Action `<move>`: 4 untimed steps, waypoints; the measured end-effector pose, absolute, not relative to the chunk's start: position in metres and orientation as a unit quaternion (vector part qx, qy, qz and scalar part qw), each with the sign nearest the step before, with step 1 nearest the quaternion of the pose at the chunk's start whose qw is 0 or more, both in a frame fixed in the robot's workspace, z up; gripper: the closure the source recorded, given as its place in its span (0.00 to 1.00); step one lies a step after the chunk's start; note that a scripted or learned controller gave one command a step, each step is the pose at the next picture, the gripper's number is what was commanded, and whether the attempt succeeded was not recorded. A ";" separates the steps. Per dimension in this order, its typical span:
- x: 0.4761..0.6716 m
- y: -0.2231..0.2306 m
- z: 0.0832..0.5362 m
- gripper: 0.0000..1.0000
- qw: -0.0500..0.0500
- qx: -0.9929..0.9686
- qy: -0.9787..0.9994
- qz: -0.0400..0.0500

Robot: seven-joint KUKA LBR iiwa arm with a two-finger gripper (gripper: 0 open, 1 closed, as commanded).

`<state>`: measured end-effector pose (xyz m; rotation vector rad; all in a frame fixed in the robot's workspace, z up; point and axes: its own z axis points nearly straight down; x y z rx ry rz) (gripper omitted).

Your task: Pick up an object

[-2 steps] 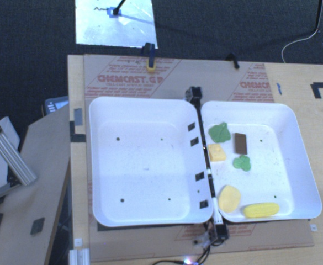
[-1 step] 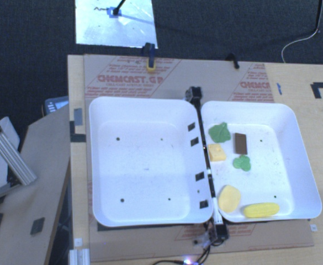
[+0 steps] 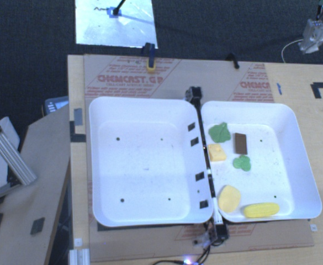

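Your gripper (image 3: 317, 35) sat high at the far right, off the bench and well apart from both bins; you could not tell how far open it was, and nothing showed in its hold. Your candidates all lay in the right bin (image 3: 294, 148), crowded toward the divider. The brown block (image 3: 240, 143) looked easiest, lying flat with room around it between the green leafy piece (image 3: 220, 132) and the small green piece (image 3: 242, 163). The yellow corn (image 3: 261, 210) hugged the near wall, probably awkward. Bare floor to the right left you approach room.
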<state>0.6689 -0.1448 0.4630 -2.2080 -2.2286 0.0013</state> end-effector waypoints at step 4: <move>0.670 -0.208 0.445 1.00 -0.005 -0.707 -0.707 -0.001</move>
